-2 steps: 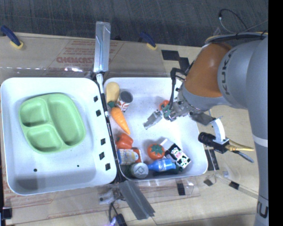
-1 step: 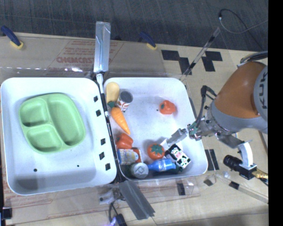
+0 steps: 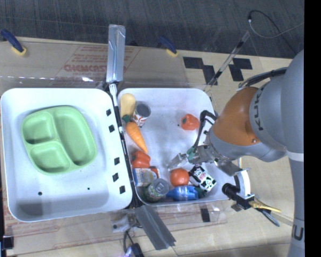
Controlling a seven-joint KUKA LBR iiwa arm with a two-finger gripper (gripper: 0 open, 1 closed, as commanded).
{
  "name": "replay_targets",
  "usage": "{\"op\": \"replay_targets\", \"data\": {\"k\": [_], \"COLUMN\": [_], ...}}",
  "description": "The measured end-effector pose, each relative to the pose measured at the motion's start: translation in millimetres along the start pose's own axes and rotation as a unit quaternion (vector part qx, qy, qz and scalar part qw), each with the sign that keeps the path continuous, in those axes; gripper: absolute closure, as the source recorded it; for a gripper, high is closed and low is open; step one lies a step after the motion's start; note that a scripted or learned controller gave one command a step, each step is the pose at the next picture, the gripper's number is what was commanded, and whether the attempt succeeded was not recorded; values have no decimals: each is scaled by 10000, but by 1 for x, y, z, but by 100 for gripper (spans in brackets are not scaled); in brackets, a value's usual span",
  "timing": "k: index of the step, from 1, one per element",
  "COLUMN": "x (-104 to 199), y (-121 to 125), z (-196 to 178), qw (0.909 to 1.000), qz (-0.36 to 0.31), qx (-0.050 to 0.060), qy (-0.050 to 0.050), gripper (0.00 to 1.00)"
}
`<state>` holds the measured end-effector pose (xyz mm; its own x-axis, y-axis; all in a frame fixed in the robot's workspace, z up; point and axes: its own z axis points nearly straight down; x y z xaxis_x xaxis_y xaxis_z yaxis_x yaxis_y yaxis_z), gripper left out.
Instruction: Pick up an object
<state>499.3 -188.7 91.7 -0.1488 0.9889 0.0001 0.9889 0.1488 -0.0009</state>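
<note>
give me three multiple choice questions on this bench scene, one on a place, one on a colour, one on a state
1. Where does the divided plate lie?
A. in the left bin
B. in the right bin
C. on the bench outside the bins

2. What colour is the divided plate?
A. blue
B. red
C. light green

3. How does the carrot lie?
A. lying flat near the right bin's left wall
B. held up in the air by the hand
C. resting on the divided plate

Answers:
1. A: the plate sits on the floor of the left bin, with the other items in the right bin.
2. C: all its compartments are pale green.
3. A: it rests on the bin floor beside the divider, apart from the hand.
</note>
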Motion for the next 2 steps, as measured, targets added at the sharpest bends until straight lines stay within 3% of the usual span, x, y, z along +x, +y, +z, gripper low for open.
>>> {"op": "replay_targets", "data": {"k": [1,2], "x": [40,-17], "y": [66,95], "z": [-44,-91], "qw": [9985,9999], "qz": [-548,-136], "qx": [2,-1], "qy": [5,-2], "gripper": [0,0]}}
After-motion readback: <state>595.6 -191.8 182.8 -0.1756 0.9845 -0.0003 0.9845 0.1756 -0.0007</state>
